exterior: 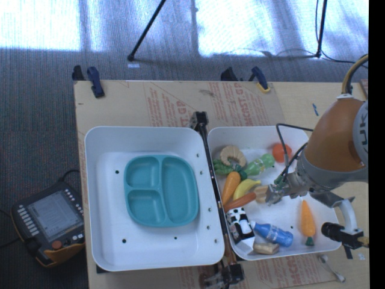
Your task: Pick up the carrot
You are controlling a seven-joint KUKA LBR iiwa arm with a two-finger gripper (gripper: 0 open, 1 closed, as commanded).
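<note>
Two orange carrots lie in the right bin (325, 242). One carrot (230, 186) with a green top slants near the bin's left wall, next to a yellow banana (245, 188). The other carrot (307, 217) lies upright in the picture at the bin's right side, with its green tip toward the front. My gripper (274, 194) hangs low over the bin's middle between the two carrots, right beside a small tan piece (261, 191). I see no carrot in it. The arm's orange band (337, 140) covers the bin's far right corner.
The right bin also holds a red tomato (278, 152), a green vegetable (261, 163), a tan shell-like item (231, 156), a red-orange stick (239, 201), a blue bottle (274, 233) and a black-and-white carton (240, 223). A teal divided plate (161, 190) lies in the left bin (108, 221).
</note>
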